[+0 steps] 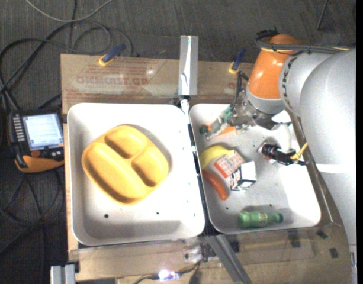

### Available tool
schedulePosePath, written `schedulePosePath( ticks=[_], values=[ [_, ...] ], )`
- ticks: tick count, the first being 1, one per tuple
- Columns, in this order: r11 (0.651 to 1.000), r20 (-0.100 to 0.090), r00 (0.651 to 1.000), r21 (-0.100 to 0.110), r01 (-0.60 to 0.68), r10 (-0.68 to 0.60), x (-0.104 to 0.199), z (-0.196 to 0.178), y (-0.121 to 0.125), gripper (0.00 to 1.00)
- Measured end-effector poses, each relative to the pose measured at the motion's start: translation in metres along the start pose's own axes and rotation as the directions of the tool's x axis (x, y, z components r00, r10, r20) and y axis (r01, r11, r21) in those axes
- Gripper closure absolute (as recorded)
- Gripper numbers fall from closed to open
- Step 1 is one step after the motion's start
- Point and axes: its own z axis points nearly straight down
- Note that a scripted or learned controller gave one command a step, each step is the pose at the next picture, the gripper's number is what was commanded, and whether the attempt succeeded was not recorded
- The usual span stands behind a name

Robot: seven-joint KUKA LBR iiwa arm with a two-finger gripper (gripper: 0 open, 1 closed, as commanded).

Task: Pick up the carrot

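Camera view looks down on two white bins side by side on the surface. Left bin (pixel 80 218) carries a yellow tray (pixel 125 163) near its middle, with bare room all round it. Right bin (pixel 305 212) is crowded: the carrot (pixel 216 186) lies by the left wall (orange, slanted), touching a yellow fruit (pixel 214 155) and a small box (pixel 235 169). A green bottle (pixel 260 218) rests along the near edge. The pincer (pixel 228 120) hangs over the far left corner, well apart from the carrot; I cannot tell its grip. Reaching the carrot looks tight, I think.
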Motion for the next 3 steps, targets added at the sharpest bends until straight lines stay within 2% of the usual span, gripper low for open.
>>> schedulePosePath(
  ticks=[1,2,3],
  values=[
    [1.0,-0.007,1.0,0.015,0.001,0.0,0.002,-0.008,-0.003,1.0],
    [0.993,-0.004,0.993,0.01,-0.114,0.114,0.105,-0.094,0.031,1.0],
    [1.0,-0.003,1.0,0.009,-0.019,0.019,0.075,-0.182,0.026,1.0]
  ],
)
